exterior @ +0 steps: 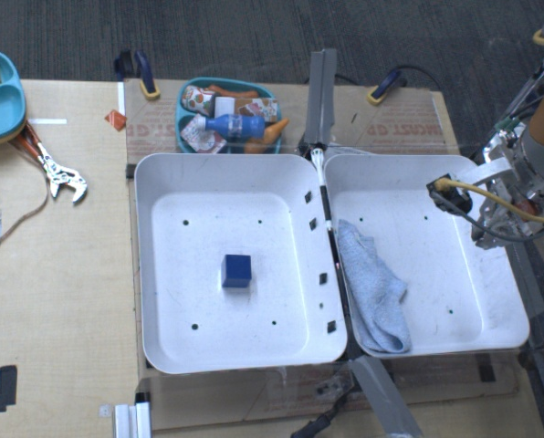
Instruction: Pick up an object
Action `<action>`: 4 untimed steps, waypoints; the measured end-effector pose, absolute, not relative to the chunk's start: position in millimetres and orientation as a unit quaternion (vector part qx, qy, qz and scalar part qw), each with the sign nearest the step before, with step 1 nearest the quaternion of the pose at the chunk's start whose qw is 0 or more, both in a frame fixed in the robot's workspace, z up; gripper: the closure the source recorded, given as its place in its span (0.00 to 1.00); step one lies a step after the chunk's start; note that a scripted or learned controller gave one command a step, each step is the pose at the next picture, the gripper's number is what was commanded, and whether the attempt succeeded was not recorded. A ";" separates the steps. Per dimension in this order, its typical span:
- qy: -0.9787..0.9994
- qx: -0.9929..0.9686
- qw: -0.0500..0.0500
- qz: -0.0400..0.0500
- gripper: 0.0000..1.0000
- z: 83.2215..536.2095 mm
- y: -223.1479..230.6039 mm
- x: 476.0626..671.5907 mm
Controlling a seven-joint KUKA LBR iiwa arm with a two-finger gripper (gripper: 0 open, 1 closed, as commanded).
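As viewed from above, noted gripper (502, 228) over right bin (436, 254) right rim; cannot tell whether spread or closed. Logged blue block (237, 270) mid left bin (176, 272), blue-grey cloth (374, 292) along right bin's left side.

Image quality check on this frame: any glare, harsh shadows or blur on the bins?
Camera view: soft, even light, no blown glare on the left bin or right bin; blue cube throws a faint shadow, edges sharp; grey cloth folds read clearly; arm at the right edge is cropped, harder to make out.
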State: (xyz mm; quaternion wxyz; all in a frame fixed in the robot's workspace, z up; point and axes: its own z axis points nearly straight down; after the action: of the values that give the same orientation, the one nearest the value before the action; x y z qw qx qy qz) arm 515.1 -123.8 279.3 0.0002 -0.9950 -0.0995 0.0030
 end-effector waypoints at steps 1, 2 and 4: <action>-0.101 -0.995 0.000 0.005 1.00 287.4 -124.3 515.1; -0.103 -0.995 0.000 0.008 1.00 295.2 -124.8 515.0; -0.104 -0.995 0.000 0.003 1.00 273.1 -172.5 502.3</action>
State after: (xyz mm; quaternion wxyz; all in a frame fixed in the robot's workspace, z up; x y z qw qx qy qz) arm 502.3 -172.5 273.1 0.0003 -0.9946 -0.1037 0.0028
